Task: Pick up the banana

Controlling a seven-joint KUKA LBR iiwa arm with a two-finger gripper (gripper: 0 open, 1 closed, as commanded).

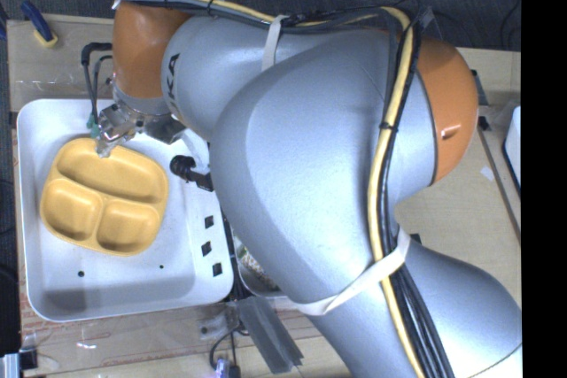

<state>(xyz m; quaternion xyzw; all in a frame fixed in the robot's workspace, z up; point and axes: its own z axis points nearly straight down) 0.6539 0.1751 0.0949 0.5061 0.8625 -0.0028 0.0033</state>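
Note:
My gripper [105,137] hangs over the far end of the left bin [53,279], at the far rim of a yellow three-compartment plate [104,196] that lies in that bin. It looks close to or touching the plate's edge; I cannot tell which. The grey arm [310,146] with its orange band [142,40] stretches in from the right and hides the right bin and much of the bench.
A blue-and-yellow tool [37,20] lies on the wooden bench beyond the left bin's far corner. Black cables [90,71] run down beside the wrist. The left bin's near half [115,283] is bare white floor with a few small dark marks.

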